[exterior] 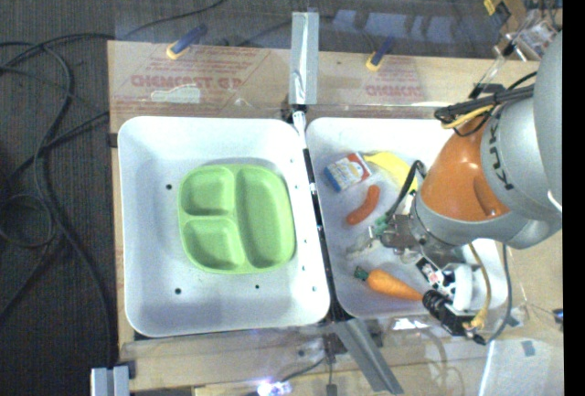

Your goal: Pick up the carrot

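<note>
The carrot (395, 285), orange with a small green tip at its left end, lies on the floor of the right bin (334, 230) near the front wall. My gripper (382, 239) hangs just behind and above it, at the end of the grey arm with the orange band (466, 184). Nothing is seen held in the gripper. The carrot's right end lies close under the wrist hardware.
In the right bin, a red sausage-shaped piece (363, 204) lies behind the gripper, with a small white and blue box (347, 172) and a yellow item (388, 167) further back. A green divided plate (238, 218) sits in the left bin (146, 230).
</note>
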